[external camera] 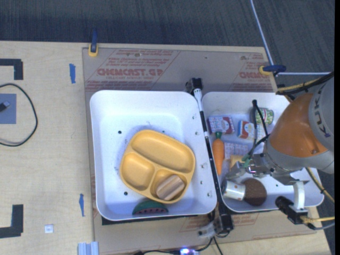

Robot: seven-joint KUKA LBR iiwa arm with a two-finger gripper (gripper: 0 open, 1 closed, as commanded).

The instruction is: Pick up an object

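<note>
A: Arm position?
B: Grey arm with orange band [297,129] reaches in from the right, over the right bin [313,200]. Gripper [240,166] low in that bin, just beside the carrot. Whether it is spread or pressed together: cannot tell, too small and cluttered there.

A: Right bin contents?
B: Carrot [218,154] lying lengthwise against the left wall. Brush with brown bristles and silver handle [245,190] at the near edge, just below the gripper. Small packets [222,124] toward the far end. Nothing seen lifted off the bin floor.

A: Left bin?
B: Left bin [106,110] holds a yellow divided tray [156,165], tilted; a tan bread roll [170,186] sits in its near-right compartment. Watermelon slice [150,208] at the near wall, just beside the tray.
</note>
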